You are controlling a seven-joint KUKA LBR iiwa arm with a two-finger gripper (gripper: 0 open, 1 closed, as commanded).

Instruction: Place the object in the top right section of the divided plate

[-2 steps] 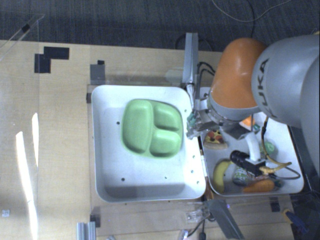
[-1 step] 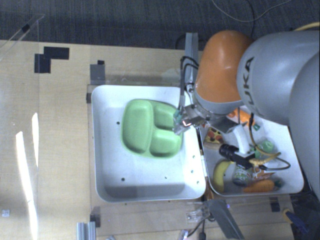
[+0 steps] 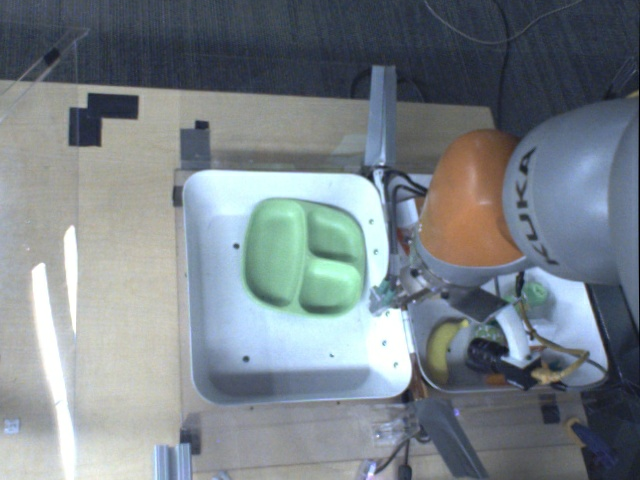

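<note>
1. The grey KUKA arm with the orange band (image 3: 470, 208) is reaching in from the right and hanging over the seam between the two shallow white bins; its two-finger gripper (image 3: 392, 293) is sitting just beside the left bin's right wall (image 3: 395, 348).
2. Whether the gripper is apart, together or clamped on anything I cannot tell, since the wrist is covering it from above.
3. The pale green moulded plastic divided plate (image 3: 303, 256) is lying flat in the left bin, its sections bare.
4. A rounded yellow object (image 3: 444, 343), probably the thing to be placed, is lying in the right bin (image 3: 585, 313), below and to the right of the gripper.
5. The plate's top right section (image 3: 335, 233) is lying up and to the left of the gripper, near it, so the carry looks short once something is gripped.
</note>
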